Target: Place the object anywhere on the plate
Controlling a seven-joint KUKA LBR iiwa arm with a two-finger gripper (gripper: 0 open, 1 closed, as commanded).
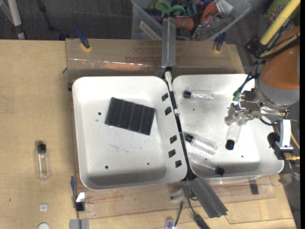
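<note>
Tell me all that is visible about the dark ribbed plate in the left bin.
The dark ribbed plate is a flat rectangle, black or very dark grey, matte, perhaps plastic or rubber. Several parallel grooves divide it into strips. It lies flat on the floor of the left bin, in the upper middle part, turned slightly so that its right end sits lower in the camera view. Nothing rests on it, and it is apart from the bin walls. The clear vials lie elsewhere, and the tool is over the right bin.

Grey arm point(281, 87) with orange band, black cables, metallic gripper point(237, 112)
</note>
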